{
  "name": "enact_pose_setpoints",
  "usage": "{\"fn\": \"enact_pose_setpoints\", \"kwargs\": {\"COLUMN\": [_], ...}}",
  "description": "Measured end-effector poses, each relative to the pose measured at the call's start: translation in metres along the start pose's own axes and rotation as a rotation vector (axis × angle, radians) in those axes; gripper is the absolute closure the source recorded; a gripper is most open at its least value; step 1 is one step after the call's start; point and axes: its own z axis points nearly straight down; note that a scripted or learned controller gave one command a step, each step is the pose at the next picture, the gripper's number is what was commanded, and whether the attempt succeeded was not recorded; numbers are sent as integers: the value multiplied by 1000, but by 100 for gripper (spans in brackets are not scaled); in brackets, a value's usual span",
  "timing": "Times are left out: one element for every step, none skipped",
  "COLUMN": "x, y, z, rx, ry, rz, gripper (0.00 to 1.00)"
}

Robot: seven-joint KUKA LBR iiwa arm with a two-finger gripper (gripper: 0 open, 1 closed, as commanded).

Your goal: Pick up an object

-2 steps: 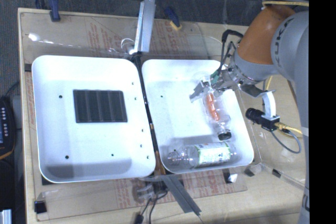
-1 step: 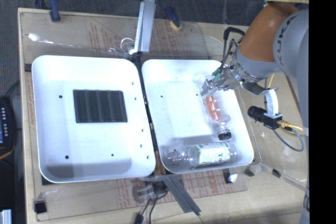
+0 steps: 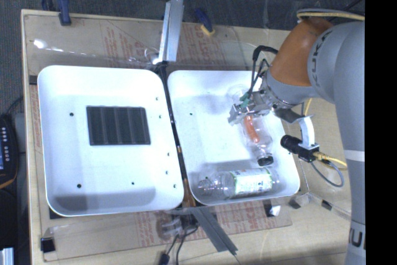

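Note:
In the right bin (image 3: pixel 198 133) a clear plastic bottle (image 3: pixel 254 133) with orange contents and a black cap lies along the right side, cap toward the front. My gripper (image 3: pixel 245 110) hangs at the bottle's far end, right over or touching it. The arm's body hides how the gripper meets the bottle. A second clear bottle (image 3: pixel 239 184) with a white and green label lies on its side along the bin's front wall.
The left bin (image 3: pixel 56 133) holds a dark ribbed rectangular panel (image 3: pixel 118 125) near its middle. A metal divider bar (image 3: pixel 170 28) stands behind the seam between the bins. Cables and a black connector (image 3: pixel 298 147) hang off the arm over the right bin's right rim.

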Motion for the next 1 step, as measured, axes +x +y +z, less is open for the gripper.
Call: {"fn": "enact_pose_setpoints", "kwargs": {"x": [1], "y": [1], "z": [-10], "rx": [2], "ry": [1], "rz": [-4], "gripper": [100]}}
